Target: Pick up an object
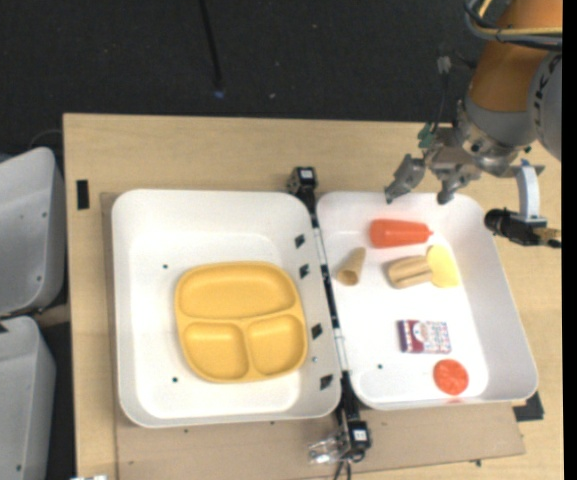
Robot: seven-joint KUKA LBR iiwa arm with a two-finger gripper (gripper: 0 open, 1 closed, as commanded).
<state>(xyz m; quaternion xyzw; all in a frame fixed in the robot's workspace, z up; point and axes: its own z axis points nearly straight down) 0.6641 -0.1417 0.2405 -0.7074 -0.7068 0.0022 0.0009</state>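
The gripper (423,185) hangs over the far edge of the right bin (503,298), its fingers (401,186) spread with nothing between them. Just below, near that far edge, lies an orange carrot (400,233), tapered and smooth. Toward the bin's middle sit a tan cylinder (349,266), a tan block (406,271) touching a yellow piece (442,266), then a purple packet (423,336) whose print is unreadable, and a red-orange disc (451,376) near the front edge. The left bin (143,238) holds a yellow divided tray (239,320).
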